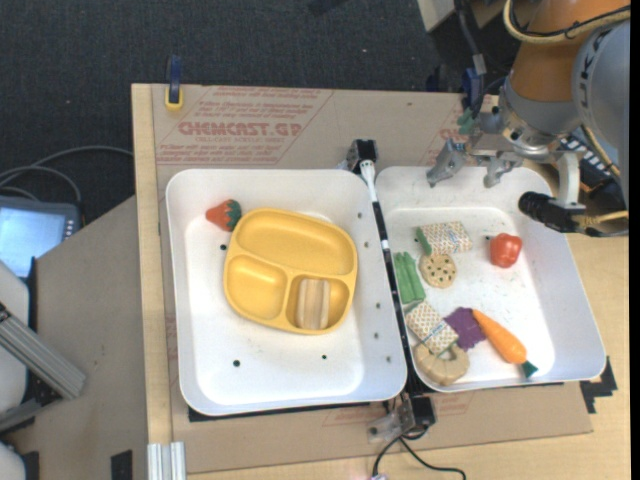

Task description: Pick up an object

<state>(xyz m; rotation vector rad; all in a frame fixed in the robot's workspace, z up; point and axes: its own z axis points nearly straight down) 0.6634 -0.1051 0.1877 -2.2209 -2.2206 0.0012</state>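
Observation:
My gripper hangs over the far rim of the right bin, open, with nothing between its two grey fingers. Below it in that bin lie toy foods: a patterned sandwich piece, a cookie, a red tomato, a green bean pod, an orange carrot, a purple piece, a second patterned square and a round bread slice. All of them rest apart from the gripper.
The left bin holds a yellow divided plate with a pale piece in one compartment, and a strawberry at its far left corner. A black clip sits where the bins meet. A black part of the arm overhangs the right bin's far right corner.

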